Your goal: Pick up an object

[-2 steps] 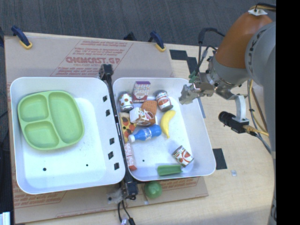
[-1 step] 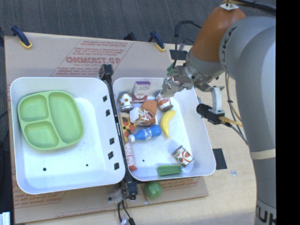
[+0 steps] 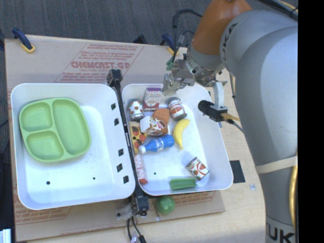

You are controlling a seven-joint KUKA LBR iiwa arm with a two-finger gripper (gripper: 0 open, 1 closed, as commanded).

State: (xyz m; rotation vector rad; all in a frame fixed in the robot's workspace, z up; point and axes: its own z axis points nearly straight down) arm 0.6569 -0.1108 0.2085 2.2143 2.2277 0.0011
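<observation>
**Objects heaped in the right bin, none yet lifted**

Camera view: Objects for the pick lie crowded in the right bin (image 3: pixel 215 151), mostly in its upper-left half. A small box (image 3: pixel 152 97) sits at the far wall, with one can (image 3: pixel 135 109) to its left and another can (image 3: pixel 176 108) to its right. Below these a waffle-patterned packet (image 3: pixel 159 121) is piled against a banana (image 3: pixel 180 132) and a blue bottle (image 3: pixel 157 144). A third can (image 3: pixel 197 168) lies apart toward the near right corner, and a green block (image 3: pixel 182 183) rests along the near wall. A red tube (image 3: pixel 139 170) lies against the left wall.

The jaws (image 3: pixel 174 81) are seen at the far rim of this bin, just above the box and the nearer can. How far they are spread cannot be told, as the wrist covers them and the parts blur together. Nothing is seen held.

The step in hand is judged to be the approach, before any grasp. A descent onto one target is called for next, and the box or the can beside it lies closest. Crowding is the likely hindrance: those things touch or nearly touch, and the bin wall is close behind. The lone can would be easier to reach cleanly.

Elsewhere, a green tray (image 3: pixel 53 129) lies in the left bin (image 3: pixel 101 181), a green ball (image 3: pixel 164 204) rests on the surface (image 3: pixel 61 49) outside the near wall, and blue clamps (image 3: pixel 23 39) grip the far edge.
</observation>
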